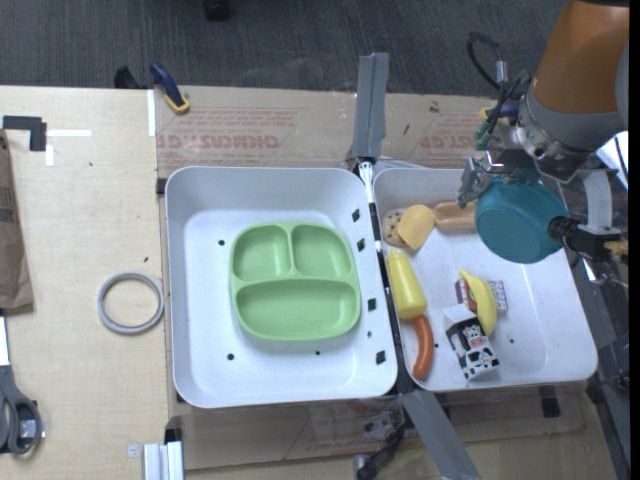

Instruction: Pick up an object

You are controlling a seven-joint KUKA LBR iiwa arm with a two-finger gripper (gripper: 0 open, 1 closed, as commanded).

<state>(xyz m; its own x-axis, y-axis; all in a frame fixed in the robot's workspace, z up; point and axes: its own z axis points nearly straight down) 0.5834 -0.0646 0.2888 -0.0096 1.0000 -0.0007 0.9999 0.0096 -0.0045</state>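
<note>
While a green plate (295,280) fills the left bin (190,298), a banana (481,298) lies in the right bin (545,353).

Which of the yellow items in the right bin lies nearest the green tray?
The yellow bottle, against the bin's left wall beside the green tray; the banana lies farther right.

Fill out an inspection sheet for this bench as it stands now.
Surface: two white bins, left bin and right bin, side by side on the bench.
Job's things: green divided plate in left bin; teal cup, yellow bottle, banana, hot dog, small carton in right bin.
Clutter: tape ring, scissors left of the bins.
Grippers: gripper above the teal cup, by its rim.
Cables: black cable on the arm.
Surroundings: dark carpet.
</note>
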